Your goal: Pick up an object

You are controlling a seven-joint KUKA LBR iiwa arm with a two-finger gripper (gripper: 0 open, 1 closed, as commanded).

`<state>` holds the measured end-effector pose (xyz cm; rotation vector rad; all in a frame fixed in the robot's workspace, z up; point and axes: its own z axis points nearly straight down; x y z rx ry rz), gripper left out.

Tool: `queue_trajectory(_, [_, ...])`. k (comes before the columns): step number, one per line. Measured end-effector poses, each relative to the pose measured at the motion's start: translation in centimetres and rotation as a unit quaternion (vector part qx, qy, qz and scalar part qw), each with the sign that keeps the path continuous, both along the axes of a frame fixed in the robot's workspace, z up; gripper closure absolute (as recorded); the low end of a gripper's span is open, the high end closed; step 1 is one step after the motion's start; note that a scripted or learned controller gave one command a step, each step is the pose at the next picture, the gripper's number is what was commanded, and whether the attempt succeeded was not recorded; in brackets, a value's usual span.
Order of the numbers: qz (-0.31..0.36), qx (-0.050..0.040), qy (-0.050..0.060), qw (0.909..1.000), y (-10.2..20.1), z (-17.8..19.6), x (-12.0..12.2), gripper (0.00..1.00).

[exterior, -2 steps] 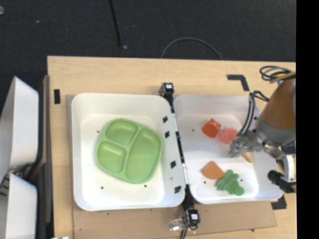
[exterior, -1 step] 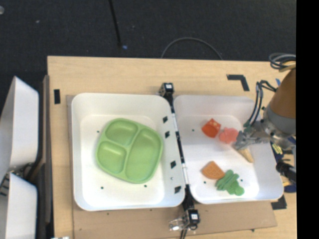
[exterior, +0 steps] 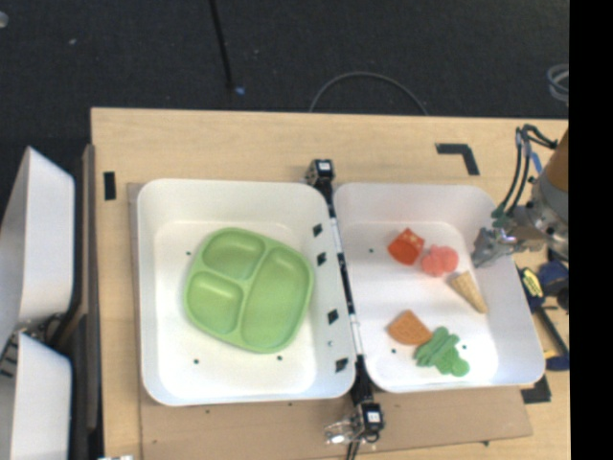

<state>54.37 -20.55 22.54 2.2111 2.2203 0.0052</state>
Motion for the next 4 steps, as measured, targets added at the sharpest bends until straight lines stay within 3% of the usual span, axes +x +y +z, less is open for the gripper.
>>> queue_trajectory(1, [0.0,0.0001,0.0,1.0,-0.1,5.4,0.1,1.0])
queue_trajectory(4, [0.001,0.0016,0.004,1.0,14.1,5.2,3.4,1.0])
